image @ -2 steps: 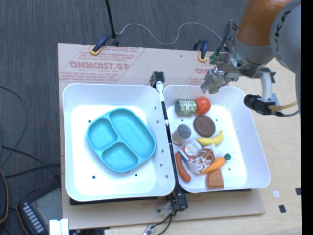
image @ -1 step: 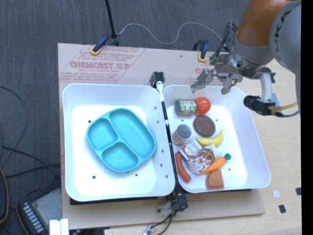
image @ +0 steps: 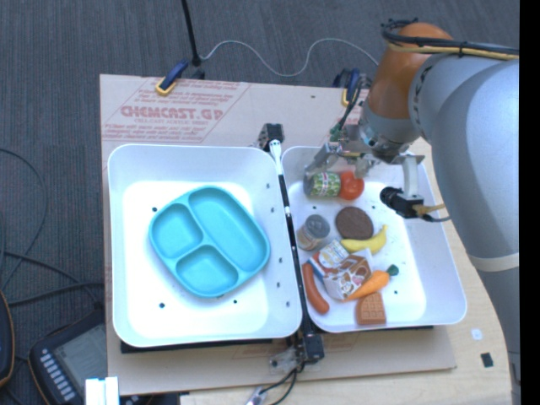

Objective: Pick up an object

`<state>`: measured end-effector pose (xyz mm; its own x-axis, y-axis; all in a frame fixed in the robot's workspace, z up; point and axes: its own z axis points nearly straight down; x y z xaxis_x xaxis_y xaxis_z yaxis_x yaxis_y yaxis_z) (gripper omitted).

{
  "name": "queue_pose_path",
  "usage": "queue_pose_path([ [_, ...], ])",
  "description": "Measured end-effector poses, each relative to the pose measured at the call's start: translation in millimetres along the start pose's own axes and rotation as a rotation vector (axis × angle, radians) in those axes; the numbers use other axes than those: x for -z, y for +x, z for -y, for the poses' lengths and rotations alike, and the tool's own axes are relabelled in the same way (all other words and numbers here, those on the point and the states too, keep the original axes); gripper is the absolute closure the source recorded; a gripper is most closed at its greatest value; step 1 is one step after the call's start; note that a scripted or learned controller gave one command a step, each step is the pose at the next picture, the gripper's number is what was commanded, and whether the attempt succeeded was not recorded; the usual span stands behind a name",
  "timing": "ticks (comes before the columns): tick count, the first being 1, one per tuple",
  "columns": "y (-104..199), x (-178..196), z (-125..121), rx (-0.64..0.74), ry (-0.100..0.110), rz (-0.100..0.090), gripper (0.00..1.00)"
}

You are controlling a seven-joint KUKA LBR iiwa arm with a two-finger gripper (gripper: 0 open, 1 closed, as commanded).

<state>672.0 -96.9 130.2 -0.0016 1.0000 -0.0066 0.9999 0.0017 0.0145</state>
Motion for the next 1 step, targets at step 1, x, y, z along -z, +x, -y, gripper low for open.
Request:
queue_pose_path([
  [1, 1.1, -5.8, 8.0, 0.001, -0.009, 0.000, 0.00],
])
